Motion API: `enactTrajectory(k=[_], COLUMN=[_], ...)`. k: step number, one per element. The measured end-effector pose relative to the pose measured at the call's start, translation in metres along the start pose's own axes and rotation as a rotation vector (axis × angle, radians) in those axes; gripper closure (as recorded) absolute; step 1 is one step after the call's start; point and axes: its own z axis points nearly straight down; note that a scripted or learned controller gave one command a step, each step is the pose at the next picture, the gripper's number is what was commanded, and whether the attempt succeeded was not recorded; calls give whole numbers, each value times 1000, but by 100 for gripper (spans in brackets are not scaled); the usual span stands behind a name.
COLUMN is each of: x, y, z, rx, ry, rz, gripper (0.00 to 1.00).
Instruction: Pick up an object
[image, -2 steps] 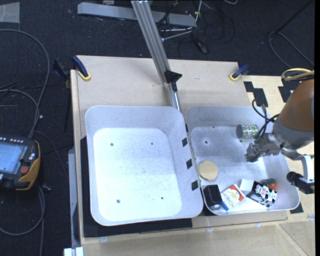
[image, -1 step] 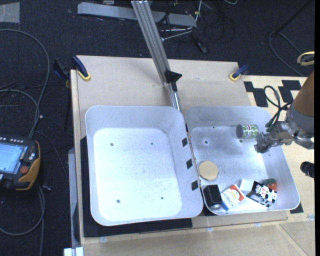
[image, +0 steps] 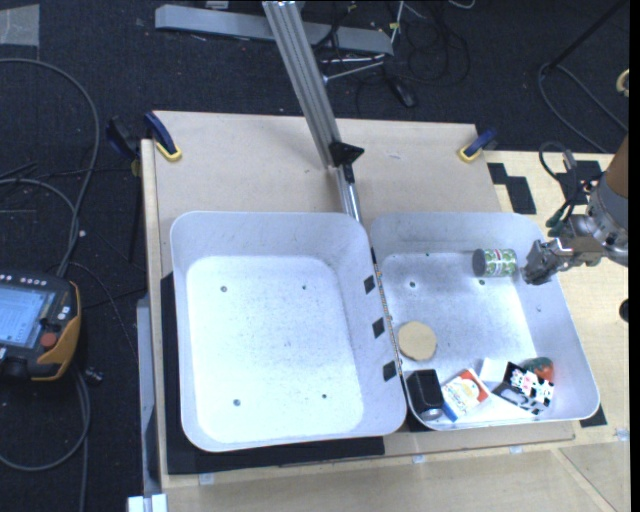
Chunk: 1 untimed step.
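Two white bins sit side by side; the gripper (image: 540, 268) hangs at the right bin's (image: 560, 310) far right rim, and whether it grips anything cannot be told. Just left of it lies a small green-labelled can (image: 495, 262) on its side, its writing illegible. Well below it lie a tan disc (image: 418, 341), a black block (image: 425, 390), an orange-and-white packet (image: 465, 390) and a black patterned box (image: 527, 385), none with readable print.
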Motion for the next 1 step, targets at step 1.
enactTrajectory(k=[1], x=[0], y=[0], z=[-21], rx=[4], ry=[1], rz=[1], gripper=[100])
